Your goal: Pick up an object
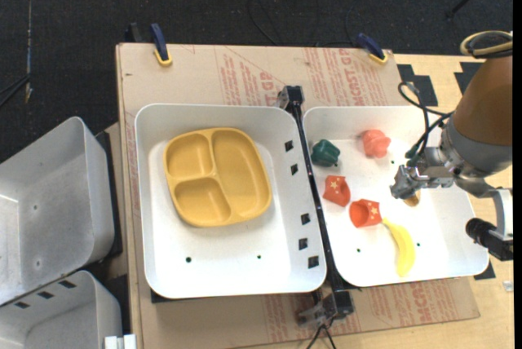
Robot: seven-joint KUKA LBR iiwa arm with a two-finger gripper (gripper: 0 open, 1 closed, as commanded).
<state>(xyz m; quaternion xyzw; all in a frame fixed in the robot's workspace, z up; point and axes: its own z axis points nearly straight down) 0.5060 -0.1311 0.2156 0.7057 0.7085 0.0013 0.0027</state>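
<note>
Right bin (457,262): banana (400,249) just below-left of the jaws (405,191).

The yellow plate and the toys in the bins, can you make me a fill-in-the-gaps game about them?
1. The yellow plastic plate with three compartments lies in the ____ white bin.
2. The long yellow toy banana lies in the ____ white bin.
3. The toy closest to the black divider between the bins is the dark ____ one.
4. The tool sits over the right bin, just right of two ____ toys.

Missing words: left; right; green; red
</note>
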